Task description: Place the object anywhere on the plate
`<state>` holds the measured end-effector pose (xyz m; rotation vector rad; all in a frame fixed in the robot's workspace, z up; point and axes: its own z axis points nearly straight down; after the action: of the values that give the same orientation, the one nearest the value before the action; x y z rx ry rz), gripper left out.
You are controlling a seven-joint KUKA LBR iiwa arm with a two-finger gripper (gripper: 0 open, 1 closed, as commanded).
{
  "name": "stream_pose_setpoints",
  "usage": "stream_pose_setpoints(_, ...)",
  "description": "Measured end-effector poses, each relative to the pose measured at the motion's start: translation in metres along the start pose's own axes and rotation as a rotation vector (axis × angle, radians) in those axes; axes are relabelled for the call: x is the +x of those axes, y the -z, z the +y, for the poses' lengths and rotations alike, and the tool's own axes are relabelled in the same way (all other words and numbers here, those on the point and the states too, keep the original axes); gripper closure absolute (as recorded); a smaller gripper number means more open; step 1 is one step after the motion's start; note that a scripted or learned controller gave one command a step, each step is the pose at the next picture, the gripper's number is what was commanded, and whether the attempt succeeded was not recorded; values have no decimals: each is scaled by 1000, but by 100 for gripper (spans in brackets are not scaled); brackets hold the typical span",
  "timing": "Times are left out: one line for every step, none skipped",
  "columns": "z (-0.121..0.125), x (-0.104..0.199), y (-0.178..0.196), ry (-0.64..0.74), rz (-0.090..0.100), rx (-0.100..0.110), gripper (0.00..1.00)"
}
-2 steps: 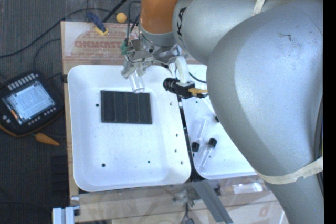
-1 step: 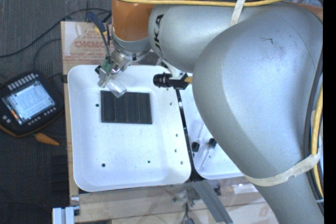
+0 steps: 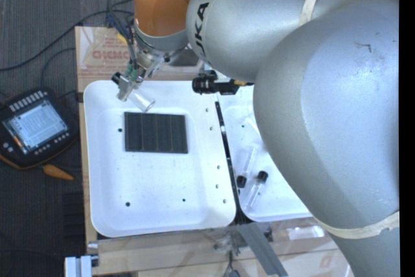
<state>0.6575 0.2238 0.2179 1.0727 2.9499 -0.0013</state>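
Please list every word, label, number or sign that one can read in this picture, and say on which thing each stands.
"UKA": black letters on the grey arm, running vertically; the start of the brand name is hidden.
Red print on the cardboard box behind the left bin: too blurred to read.
Screen of the pendant on the floor: too small to read.
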Motion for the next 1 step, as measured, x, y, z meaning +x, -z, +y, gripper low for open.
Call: stream_pose_setpoints(0,0,9,-1,-2,-1,100)
